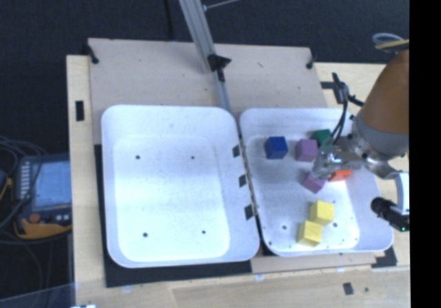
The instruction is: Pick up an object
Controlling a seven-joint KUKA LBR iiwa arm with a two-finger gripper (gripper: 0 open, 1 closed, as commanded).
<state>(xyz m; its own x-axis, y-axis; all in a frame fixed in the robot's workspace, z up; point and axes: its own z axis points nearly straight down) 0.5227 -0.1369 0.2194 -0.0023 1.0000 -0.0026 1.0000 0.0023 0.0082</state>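
Observation:
My gripper is low over the middle of the right bin, reaching in from the right. A small purple block lies tilted right below its tip, touching or nearly touching it; I cannot tell whether it is gripped. An orange-red piece lies beside the tip on the right. A larger purple cube sits just to the gripper's upper left, with a green block behind it, partly hidden by the wrist. A blue cube stands further left.
Two yellow blocks sit near the right bin's front. The left bin lies beside it across a ridge. A slanted metal rail rises behind the bins.

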